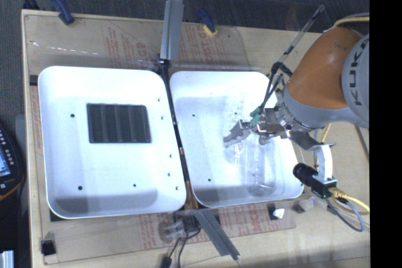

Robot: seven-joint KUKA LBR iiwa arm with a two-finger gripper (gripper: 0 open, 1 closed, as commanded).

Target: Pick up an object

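A clear plastic bottle (260, 166) lies in the right bin (201, 154), in the lower right part of that bin, right of the frame's centre. It is see-through and hard to pick out against the white floor; its long side runs roughly up and down the frame, and its lower end rests near the bin's bottom wall. More clear, crinkled material shows just above it, around the bin's middle, but what it is cannot be made out.

The gripper (237, 134) hangs over the middle of the right bin, just above and to the left of the bottle's upper end. Its metal tip points toward the left of the frame. Whether it is wide, narrow or closed on anything cannot be told from this angle, and nothing can be seen held in it. It may touch the clear material beneath it, though this is not certain.

Behind it the arm (326, 78), grey with an orange band, fills the upper right of the frame, with thin cables running up from the wrist.

The left bin (63, 135) sits beside the right one, touching it along the centre. A dark ribbed rectangular tray (119, 123) lies flat in its upper middle.

Blue clamps (61, 9) grip the bench's top edge.
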